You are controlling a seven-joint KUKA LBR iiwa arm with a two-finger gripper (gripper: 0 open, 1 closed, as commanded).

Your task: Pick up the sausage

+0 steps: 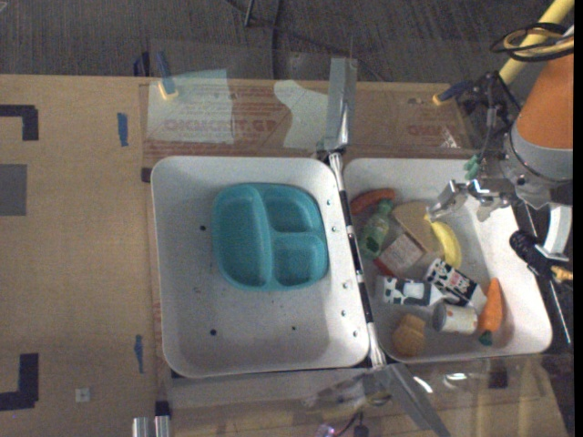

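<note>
The sausage (pixel 373 198) is a short reddish-orange piece lying at the far left corner of the right bin (pixel 533 335), just behind a green bottle (pixel 375 231). My gripper (pixel 469 195) hangs over the far right part of that bin, well to the right of the sausage and apart from it. It is above a yellow banana (pixel 446 242) and a tan slice (pixel 414 217). Nothing shows as held.
The right bin also holds a brown box (pixel 401 255), two cow-patterned cartons (pixel 453 282), a can (pixel 455 319), a carrot (pixel 492 306) and a bun (pixel 410 333). A teal divided plate (pixel 270 235) lies in the left bin (pixel 182 326). Cables hang by the arm at the right.
</note>
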